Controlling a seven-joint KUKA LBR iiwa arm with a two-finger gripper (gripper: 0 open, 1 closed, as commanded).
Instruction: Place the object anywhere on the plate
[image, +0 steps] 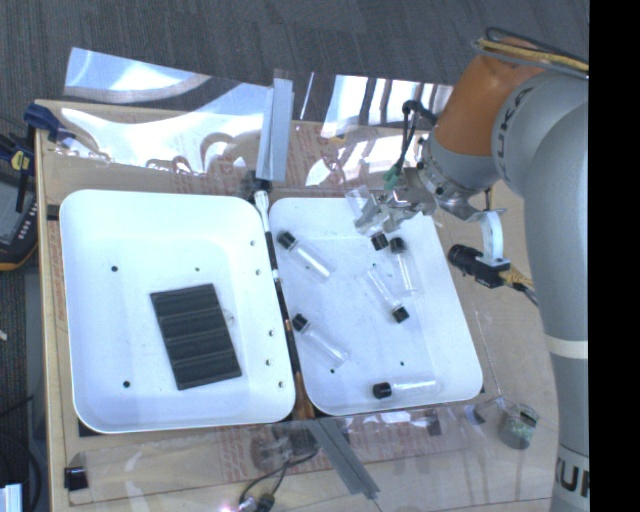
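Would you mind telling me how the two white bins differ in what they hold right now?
The left bin holds one dark ribbed plate lying flat, while the right bin holds several clear vials with black caps, such as one near its front edge. The gripper is over the right bin's far edge, away from the left bin. Both are shallow, white and round-cornered.

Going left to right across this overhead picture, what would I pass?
Left bin → dark ridged plate → right bin holding clear vials → gripper → grey and orange arm.
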